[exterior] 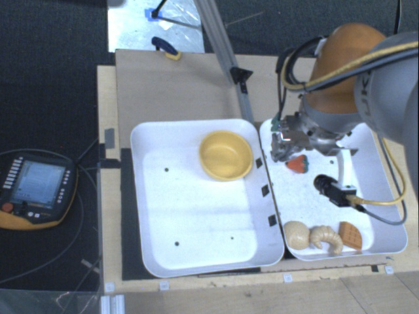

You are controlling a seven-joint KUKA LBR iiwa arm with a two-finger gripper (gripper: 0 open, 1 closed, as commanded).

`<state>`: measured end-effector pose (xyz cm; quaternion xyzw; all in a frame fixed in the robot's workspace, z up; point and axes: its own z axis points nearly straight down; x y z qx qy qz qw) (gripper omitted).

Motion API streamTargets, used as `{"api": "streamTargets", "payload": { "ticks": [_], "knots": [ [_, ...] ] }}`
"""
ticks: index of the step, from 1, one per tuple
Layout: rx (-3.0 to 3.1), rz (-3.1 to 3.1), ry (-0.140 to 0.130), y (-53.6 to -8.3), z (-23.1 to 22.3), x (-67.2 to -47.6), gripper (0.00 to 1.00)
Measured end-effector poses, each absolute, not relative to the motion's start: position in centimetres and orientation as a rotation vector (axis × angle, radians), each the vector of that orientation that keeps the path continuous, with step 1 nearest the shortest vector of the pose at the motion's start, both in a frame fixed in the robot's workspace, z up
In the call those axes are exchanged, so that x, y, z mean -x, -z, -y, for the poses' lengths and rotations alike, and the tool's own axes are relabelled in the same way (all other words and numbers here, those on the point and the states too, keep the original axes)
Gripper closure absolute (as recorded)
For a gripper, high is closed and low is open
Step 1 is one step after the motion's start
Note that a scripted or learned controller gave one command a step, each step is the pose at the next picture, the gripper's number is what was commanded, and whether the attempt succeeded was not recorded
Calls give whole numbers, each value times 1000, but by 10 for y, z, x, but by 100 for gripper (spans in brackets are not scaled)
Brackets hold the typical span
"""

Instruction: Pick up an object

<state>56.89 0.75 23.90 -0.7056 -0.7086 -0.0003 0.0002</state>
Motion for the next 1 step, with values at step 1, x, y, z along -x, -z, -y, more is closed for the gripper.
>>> {"api": "streamTargets", "payload": {
  "ticks": [1],
  "knots": [
    [2217,2225,1,-231,-51,-576,100]
  ]
}}
